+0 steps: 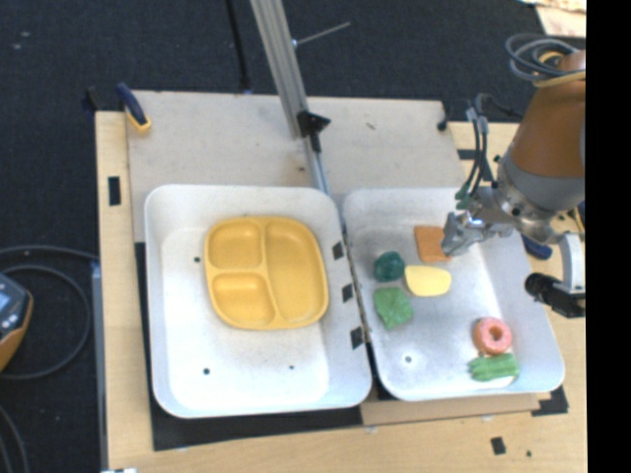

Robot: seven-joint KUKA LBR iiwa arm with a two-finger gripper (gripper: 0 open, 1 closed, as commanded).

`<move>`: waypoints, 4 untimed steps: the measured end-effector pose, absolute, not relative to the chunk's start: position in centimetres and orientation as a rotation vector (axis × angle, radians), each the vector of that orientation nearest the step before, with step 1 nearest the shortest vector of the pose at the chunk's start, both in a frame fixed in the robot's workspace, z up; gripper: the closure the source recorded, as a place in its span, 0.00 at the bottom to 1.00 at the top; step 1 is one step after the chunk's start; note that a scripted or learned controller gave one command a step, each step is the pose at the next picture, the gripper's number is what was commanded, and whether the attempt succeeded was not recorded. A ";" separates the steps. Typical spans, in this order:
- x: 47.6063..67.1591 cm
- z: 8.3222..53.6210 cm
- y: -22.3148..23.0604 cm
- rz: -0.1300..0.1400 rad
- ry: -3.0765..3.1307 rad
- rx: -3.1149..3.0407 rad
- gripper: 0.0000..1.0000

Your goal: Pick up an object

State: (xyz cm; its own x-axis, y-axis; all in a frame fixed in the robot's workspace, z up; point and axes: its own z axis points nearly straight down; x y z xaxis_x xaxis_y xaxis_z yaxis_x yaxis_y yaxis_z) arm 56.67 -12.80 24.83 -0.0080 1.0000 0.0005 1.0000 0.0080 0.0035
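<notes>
The end effector (456,236) sits low over the right bin (513,363), at its upper part, hanging from the grey wrist and orange band of the arm (550,136) that enters from the right. Whether it is apart or together cannot be told: the metal parts at its tip blur into one another. Nothing is seen clamped in it.

Objects in the right bin, placed relative to the end effector:
- Orange block (429,243): just to the left of it, touching or nearly touching the tip; contact cannot be confirmed.
- Yellow piece (428,282): just below it, near, apart from the tip.
- Dark green ball (389,265): down and to the left, beyond the orange block.
- Green lump (393,307): further down and left, just below the ball.
- Pink ring (492,336): well below and slightly right, near the bin's lower corner.
- Green strip (492,368): directly under the ring, touching or just beside it, the farthest item from the end effector.

Left bin (177,363): well to the left of the end effector. It carries a yellow tray (266,271) with three compartments, lying flat.

Both bins rest side by side on the desk (217,136). A metal pole (279,57) rises from the desk above and to the left of the end effector. Cables (39,264) lie on the dark floor far to the left.
</notes>
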 end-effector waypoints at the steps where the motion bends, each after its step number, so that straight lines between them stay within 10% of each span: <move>1: 58.1 24.2 -8.5 0.003 2.228 2.213 1.00; 4: 65.4 23.2 6.0 0.005 2.228 2.213 1.00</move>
